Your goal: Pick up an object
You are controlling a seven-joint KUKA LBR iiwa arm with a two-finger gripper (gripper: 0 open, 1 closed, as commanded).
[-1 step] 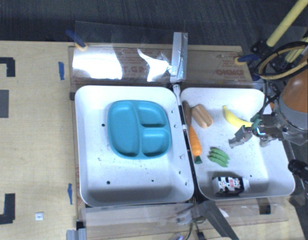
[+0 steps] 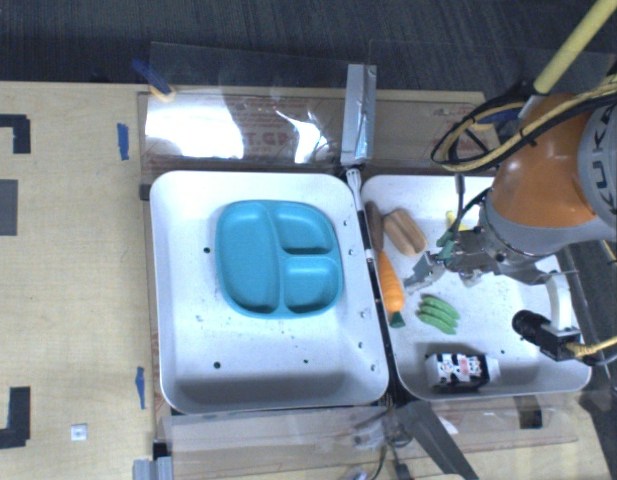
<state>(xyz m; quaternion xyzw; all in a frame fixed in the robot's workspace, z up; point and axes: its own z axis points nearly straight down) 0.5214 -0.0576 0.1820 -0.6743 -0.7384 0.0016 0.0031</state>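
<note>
The right bin [image 2: 503, 313] holds an orange carrot [image 2: 390, 282] along its left wall, a tan bread-like piece [image 2: 404, 232] above it, a green pea pod [image 2: 439, 314] and a black-and-white bottle [image 2: 458, 369] lying near the front wall. My gripper [image 2: 420, 273] hangs low over this bin, just right of the carrot and above the pea pod. It is open, with nothing between its fingers. The arm covers the bin's right part.
A blue divided plate [image 2: 280, 258] lies in the left bin [image 2: 178, 298]. A raised divider wall runs between the two bins, right beside the carrot. Yellow cables loop above the wrist at the back right.
</note>
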